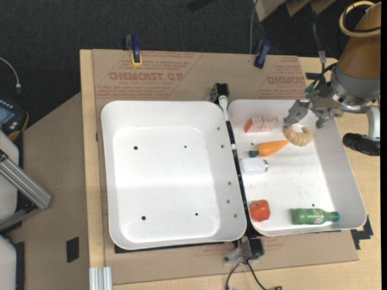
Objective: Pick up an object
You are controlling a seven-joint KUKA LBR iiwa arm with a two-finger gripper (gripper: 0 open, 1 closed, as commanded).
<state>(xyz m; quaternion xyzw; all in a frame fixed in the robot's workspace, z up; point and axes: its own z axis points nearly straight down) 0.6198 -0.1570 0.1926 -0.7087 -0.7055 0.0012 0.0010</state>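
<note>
My fingers (309,115) hang spread just above the bread roll (299,136), straddling it for a grab. The carrot (273,148) lies just left of the roll, so I come straight down.

The arm (361,53) is reaching in from the right edge of the view, its orange band sitting above the grey wrist. The wrist is angling down and to the left. The gripper (309,115) is hanging low with its jaws spread apart, nothing between them.
</note>
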